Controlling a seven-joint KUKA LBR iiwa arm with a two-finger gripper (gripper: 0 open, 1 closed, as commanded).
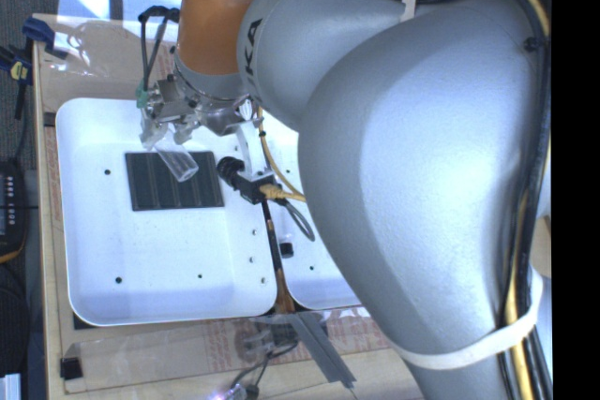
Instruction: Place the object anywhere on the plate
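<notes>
A dark ribbed rectangular plate (173,183) lies flat in the left white bin (141,286), in its upper middle. My gripper (167,134) hangs over the plate's upper edge, below the orange wrist band (211,14). A pale translucent piece (180,164) slants down from the gripper onto the plate's top edge. I cannot tell whether it is a held object or part of the gripper. The grey arm hides much of the scene to the right.
The right bin (314,290) is mostly hidden under the arm. A dark divider (275,258) runs between the bins. A black cable fitting (239,181) hangs just right of the plate. White bin floor lies open below and left of the plate.
</notes>
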